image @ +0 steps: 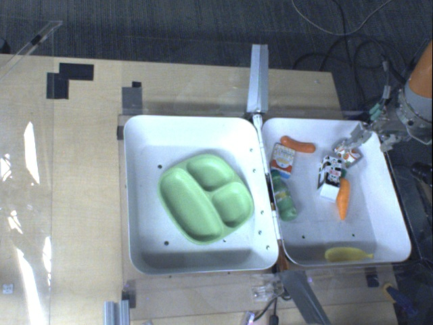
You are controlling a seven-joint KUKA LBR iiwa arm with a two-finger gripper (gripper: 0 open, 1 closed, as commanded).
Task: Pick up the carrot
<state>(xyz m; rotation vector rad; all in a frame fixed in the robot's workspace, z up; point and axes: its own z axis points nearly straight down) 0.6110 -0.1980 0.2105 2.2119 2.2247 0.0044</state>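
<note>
The orange carrot (343, 198) lies in the right bin (399, 239), near its right wall, pointing roughly towards the front. My gripper (371, 138) hovers over that bin's far right corner, above and behind the carrot and apart from it. Its fingers stand open with nothing between them. The left fingertip (354, 138) is close over a small red and white packet (349, 156).
A black and white carton (331, 175) lies right next to the carrot's left side. The right bin also holds a sausage (298, 144), a small box (283, 160), a green bottle (285, 202) and a banana (348, 254). A green divided plate (205, 196) sits in the left bin (139, 249).
</note>
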